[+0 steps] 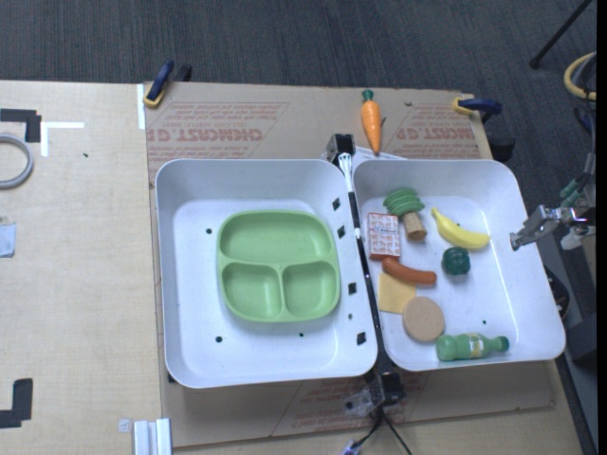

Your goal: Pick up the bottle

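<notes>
The bottle (471,347) lay on its side at the near edge of the right bin (531,311), green-bodied with a yellow-green label and a green cap pointing toward the right, touching nothing but the bin floor. Just beside it, toward the far side, sat a round tan cookie (424,318), and beyond that a yellow cheese slice (396,294) with a sausage (410,274) lying across its far corner. Farther back in the same bin were a small red-and-white carton (383,235), a green leafy vegetable piece (403,202) with a tan stub (414,226) next to it, a banana (460,230), and a dark green round item (456,263) just below the banana. The left bin (180,282) held a light green divided plate (279,267) with three compartments, all of them bare. A toy carrot (370,119) rested outside the bins on the cardboard sheet (218,126) that covered the worktop (71,254). The hand (548,222) hung at the right rim of the right bin, well apart from the bottle and above the bin's outer edge; it was small and partly cut by the frame there, so whether it was wide or narrow could not be told, and nothing was seen between its tips.
</notes>
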`<state>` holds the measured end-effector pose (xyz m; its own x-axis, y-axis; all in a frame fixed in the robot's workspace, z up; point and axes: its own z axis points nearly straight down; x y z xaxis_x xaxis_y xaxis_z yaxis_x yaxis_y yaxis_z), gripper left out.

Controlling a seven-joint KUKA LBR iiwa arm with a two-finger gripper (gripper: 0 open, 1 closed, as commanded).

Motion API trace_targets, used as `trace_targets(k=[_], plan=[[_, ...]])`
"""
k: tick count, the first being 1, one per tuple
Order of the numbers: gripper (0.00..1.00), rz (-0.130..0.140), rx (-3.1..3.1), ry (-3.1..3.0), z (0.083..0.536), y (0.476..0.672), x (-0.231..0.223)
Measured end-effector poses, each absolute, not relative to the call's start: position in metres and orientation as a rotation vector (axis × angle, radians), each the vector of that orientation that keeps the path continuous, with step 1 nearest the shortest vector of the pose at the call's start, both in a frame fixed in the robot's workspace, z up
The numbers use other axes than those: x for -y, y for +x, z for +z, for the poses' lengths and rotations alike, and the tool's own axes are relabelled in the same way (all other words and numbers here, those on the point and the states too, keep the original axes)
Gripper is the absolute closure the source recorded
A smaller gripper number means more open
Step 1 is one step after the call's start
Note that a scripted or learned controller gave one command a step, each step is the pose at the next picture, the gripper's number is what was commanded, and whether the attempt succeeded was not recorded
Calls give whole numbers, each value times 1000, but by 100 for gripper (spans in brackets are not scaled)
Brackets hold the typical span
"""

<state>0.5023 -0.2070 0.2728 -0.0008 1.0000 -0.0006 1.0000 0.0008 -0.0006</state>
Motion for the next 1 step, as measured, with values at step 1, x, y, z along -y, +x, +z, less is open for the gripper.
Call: trace_targets(k=[1], plan=[[100, 2, 2226, -2219, 282, 503, 207]])
